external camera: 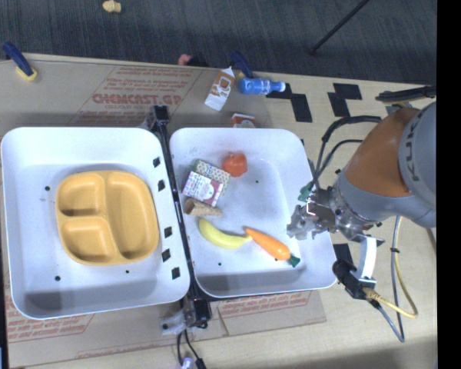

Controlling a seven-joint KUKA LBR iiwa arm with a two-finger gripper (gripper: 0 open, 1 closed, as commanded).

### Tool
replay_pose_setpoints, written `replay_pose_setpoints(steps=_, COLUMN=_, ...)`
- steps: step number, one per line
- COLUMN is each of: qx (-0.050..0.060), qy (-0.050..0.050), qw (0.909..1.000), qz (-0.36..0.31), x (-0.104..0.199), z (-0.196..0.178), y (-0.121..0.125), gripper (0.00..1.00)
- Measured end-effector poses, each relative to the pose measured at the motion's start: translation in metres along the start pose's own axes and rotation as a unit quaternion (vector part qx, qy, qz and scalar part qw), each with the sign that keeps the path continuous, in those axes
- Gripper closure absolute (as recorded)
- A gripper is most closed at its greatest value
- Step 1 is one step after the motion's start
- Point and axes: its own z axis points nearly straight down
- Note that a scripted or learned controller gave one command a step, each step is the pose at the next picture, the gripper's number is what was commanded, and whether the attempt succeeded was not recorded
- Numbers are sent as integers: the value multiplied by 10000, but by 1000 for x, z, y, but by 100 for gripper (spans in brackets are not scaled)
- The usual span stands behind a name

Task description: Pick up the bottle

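A small blue bottle (259, 87) lies on its side on the bench, just behind the right bin's (286, 141) far rim and outside it. My gripper (303, 220) hangs over the right bin's right edge, near the carrot's green end and far from the bottle. I see nothing held in it. The grey arm with its orange band (376, 160) reaches in from the right.
The right bin holds a patterned carton (206, 184), a red round fruit (234, 164), a banana (221, 235) and a carrot (269, 245). A yellow divided plate (107, 215) sits in the left bin (23, 152). A white carton (220, 89) lies beside the bottle. Cables trail at the right.
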Motion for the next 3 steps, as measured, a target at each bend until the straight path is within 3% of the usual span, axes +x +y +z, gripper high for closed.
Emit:
replay_pose_setpoints(steps=1, qx=-20, qy=-9, qw=9963, qz=-854, x=-1, z=-75, y=1, gripper=100)
replay_pose_setpoints(steps=2, qx=-7, qy=-7, qw=9781, qz=-2080, x=0, z=-34, y=0, gripper=100)
replay_pose_setpoints(steps=3, qx=-6, qy=-7, qw=9788, qz=-2048, x=-7, z=-15, y=2, gripper=100)
